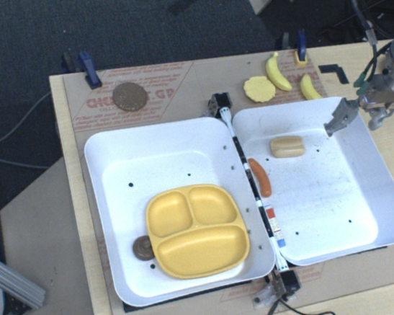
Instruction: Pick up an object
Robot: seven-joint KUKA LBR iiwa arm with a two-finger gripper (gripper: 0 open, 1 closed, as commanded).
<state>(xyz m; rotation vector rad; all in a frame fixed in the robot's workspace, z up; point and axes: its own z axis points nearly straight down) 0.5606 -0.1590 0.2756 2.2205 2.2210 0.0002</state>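
Tan rounded bread-like block (287, 147) lies in right white bin (376, 186), long axis left-right | grey gripper (339, 121) just right, slightly higher | fingers: aperture indiscernible, nothing visibly held

The tan tabletop (80, 206) carries two shallow white bins side by side, the left bin (103, 159) and the right bin (376, 186), and behind them a brown disc (129, 95), a yellow wafer (259, 89) and two bananas (277, 72) (309, 87).
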